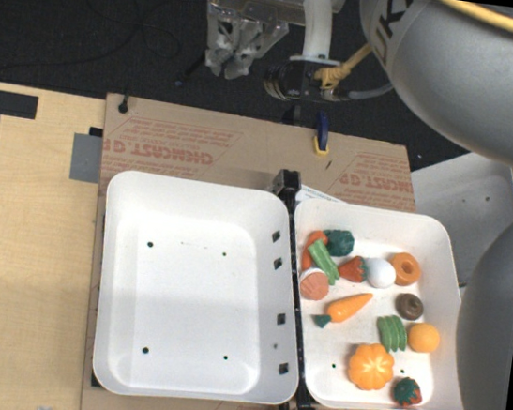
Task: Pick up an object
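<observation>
Approach is the step in hand: the metal two-finger gripper (pixel 243 48), fingers apparently apart and empty, hangs well above and left of the shallow white right-hand bin (pixel 446 273) of plastic toy foods, so the next move calls for descent over one piece.

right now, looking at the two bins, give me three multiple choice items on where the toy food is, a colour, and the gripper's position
1. Where does the toy food lie?
A. in the left bin
B. in the right bin
C. on the cardboard outside the bins

2. What colour is the pumpkin near the right bin's front edge?
A. orange
B. blue
C. white

3. Where is the gripper?
A. down among the food
B. inside the left bin
C. raised beyond the far edge of the bins, over the dark floor

Answers:
1 B, since every food piece, including the carrot, sits in the right bin.
2 A, its body is orange.
3 C, it hangs at the top of the view, apart from both bins.
</observation>
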{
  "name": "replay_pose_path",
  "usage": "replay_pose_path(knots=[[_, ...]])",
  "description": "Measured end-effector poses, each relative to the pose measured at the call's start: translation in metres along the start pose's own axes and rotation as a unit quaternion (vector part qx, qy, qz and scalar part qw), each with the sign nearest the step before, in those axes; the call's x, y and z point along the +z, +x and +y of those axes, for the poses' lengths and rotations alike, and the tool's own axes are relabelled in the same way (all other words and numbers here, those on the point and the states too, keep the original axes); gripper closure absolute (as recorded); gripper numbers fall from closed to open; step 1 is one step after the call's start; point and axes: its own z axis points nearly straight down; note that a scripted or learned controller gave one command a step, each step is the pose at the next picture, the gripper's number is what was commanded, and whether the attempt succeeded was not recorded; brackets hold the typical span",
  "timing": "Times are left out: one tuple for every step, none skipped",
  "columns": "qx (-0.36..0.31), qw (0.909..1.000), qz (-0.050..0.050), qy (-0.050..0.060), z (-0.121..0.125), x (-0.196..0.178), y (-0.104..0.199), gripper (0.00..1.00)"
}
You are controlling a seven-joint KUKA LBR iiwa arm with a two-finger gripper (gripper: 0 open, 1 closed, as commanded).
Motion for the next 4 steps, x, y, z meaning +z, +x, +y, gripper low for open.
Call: replay_pose_path(knots=[[0.007, 0.9998, -0.006, 0.017, -0.007, 0.252, -0.145, 1.0], [0.001, 1.0, -0.001, 0.0, -0.011, -0.024, -0.113, 1.0], [0.0, 0.9998, -0.004, 0.017, -0.017, 0.183, -0.053, 1.0], [0.0, 1.0, -0.002, 0.007, -0.011, 0.131, 0.001, 1.0]])
